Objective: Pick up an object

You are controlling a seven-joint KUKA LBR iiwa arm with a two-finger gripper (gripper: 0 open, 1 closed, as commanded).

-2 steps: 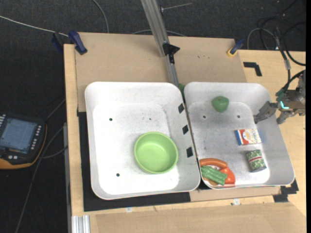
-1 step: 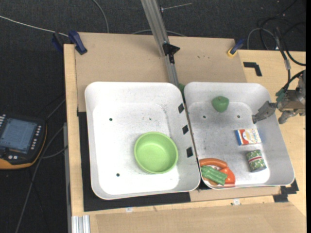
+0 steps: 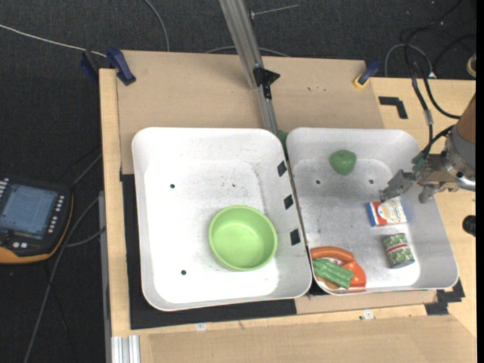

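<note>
Two white bins (image 3: pixel 151 203) are sitting before me; gripper (image 3: pixel 408 184), fingers spread and grasping nothing, is hovering above a small carton (image 3: pixel 387 213).

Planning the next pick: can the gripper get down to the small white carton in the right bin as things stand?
Probably yes. The gripper hangs just above the carton, which lies flat in the right bin with bare floor around it. The can below it sits apart, and nothing lies on top.

Glossy plastic green bowl (image 3: pixel 242 237), speckled matt white bins (image 3: pixel 151 203), wooden bench (image 3: pixel 197 89)
</note>
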